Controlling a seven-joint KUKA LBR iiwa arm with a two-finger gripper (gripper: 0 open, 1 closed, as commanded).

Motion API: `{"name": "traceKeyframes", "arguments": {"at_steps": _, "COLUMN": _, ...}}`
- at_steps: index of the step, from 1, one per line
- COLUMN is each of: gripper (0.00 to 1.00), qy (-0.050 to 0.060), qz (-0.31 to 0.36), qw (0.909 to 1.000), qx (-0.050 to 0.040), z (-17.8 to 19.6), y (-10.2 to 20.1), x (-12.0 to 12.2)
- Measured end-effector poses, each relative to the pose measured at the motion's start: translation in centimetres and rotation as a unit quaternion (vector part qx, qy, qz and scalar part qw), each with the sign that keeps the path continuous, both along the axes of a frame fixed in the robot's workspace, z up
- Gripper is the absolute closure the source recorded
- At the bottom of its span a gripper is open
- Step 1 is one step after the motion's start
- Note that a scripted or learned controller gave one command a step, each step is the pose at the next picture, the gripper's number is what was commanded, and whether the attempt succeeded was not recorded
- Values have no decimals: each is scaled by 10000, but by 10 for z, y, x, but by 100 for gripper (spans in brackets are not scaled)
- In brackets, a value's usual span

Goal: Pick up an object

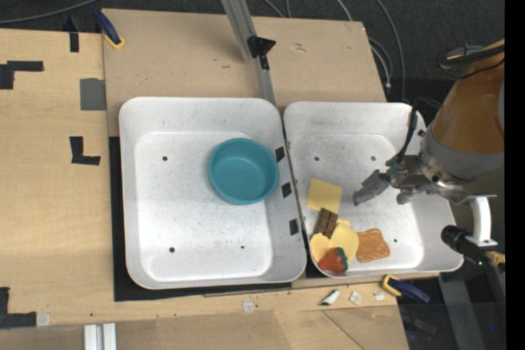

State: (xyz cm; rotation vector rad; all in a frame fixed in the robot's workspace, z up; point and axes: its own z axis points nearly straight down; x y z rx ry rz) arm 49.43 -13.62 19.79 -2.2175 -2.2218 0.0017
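While the jaws (367, 191) are hanging empty just right of the yellow block (324, 195) in the right bin (344, 117), their spread being unclear, lowering squarely over that block should be avoiding the clutter below it.

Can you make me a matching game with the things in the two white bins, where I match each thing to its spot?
Things:
1. round teal plastic bowl
2. pale yellow square block
3. small dark brown bar
4. flat orange piece

Spots:
A. right bin, nearest the front edge, right of the pile
B. left bin
C. right bin, uppermost of the pile
D. right bin, just below the yellow square

Pairs: 1-B, 2-C, 3-D, 4-A
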Motion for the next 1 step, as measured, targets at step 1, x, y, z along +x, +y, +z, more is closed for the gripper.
{"name": "traceKeyframes", "arguments": {"at_steps": 1, "gripper": 0, "qy": -1, "qz": -1, "qw": 10000, "qx": -1, "z": 0, "y": 0, "x": 0}}
